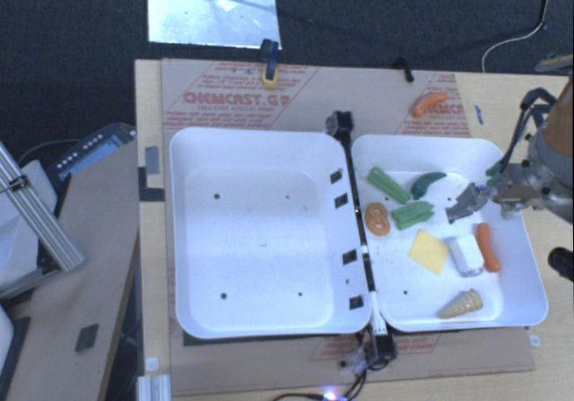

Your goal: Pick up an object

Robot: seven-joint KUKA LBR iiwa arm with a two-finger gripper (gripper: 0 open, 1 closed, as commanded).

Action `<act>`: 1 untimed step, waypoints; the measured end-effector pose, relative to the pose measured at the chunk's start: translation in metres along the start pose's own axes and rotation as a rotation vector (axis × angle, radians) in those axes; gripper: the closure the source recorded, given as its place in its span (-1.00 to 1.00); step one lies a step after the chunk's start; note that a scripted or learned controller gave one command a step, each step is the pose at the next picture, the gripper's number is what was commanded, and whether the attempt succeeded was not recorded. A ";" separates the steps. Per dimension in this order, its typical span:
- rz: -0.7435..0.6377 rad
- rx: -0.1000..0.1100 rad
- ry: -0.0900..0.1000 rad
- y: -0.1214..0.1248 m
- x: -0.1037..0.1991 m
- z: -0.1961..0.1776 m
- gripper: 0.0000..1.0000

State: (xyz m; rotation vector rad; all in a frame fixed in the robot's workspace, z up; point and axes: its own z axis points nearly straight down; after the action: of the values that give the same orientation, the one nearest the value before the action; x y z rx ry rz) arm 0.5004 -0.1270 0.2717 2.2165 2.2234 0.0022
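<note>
Gripper (468, 204), reaching in over the right bin's (516, 305) right edge, wrist high, fingers apparently parted and holding nothing, tips angled toward the bin's middle; nearest candidate: white block (465, 255) just below it beside the orange carrot (487, 247), both lying lengthwise toward the near edge.

in the right bin (516, 300) lie a light green piece (387, 184), a dark green pepper (428, 183), a second green piece (413, 214), an orange pretzel (377, 218), a yellow wedge (429, 252), a white block (465, 255), an orange carrot (488, 247) and a beige cone (461, 304). another orange piece (429, 104) lies on the worktop (502, 94) behind the bin.
</note>
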 end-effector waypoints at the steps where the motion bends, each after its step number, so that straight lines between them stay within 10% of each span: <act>1: -0.002 -0.004 -0.001 0.001 0.000 -0.011 1.00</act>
State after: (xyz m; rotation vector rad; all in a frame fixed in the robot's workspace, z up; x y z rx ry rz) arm 0.5016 -0.1270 0.2829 2.2114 2.2238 0.0060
